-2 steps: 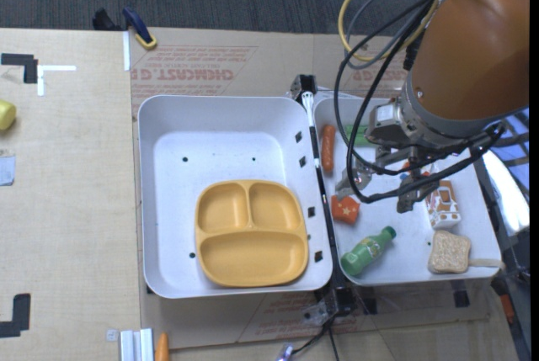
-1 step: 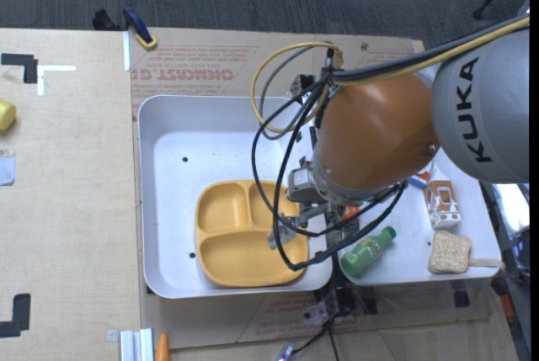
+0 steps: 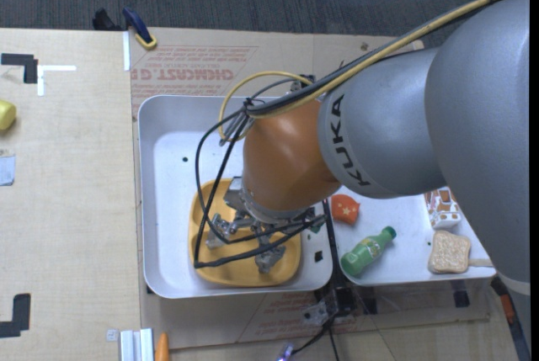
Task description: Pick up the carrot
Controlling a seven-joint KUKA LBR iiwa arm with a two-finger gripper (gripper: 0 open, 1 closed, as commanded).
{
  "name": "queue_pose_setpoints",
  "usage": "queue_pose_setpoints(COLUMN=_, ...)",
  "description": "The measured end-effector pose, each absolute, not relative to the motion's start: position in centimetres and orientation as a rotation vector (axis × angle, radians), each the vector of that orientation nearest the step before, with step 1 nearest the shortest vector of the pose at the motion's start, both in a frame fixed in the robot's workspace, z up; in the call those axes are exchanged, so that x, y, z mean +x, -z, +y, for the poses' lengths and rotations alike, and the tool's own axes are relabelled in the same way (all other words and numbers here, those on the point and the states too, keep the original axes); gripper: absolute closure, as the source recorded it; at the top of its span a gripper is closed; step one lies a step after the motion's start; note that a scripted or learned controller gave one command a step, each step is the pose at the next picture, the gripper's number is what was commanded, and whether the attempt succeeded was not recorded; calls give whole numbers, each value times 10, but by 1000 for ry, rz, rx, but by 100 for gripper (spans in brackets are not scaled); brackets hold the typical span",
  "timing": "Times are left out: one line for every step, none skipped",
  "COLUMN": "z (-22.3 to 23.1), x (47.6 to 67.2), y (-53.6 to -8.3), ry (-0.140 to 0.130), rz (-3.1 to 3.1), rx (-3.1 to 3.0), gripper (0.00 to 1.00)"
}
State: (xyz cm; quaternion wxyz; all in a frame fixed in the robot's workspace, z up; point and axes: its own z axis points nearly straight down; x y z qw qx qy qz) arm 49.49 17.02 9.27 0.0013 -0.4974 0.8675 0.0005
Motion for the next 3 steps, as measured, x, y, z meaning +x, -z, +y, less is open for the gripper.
queue_pose_setpoints(z=172, x=495, y=-102, ry=-2, rz=2718, rx=-1565, gripper=100)
queue_pose_setpoints(z=202, x=478, y=-119, ry=-2, rz=2766, rx=-1483, gripper=100)
queue_pose_setpoints(z=188, x=486, y=-348, ry=-1, rz=2825, rx=-1358, gripper=100)
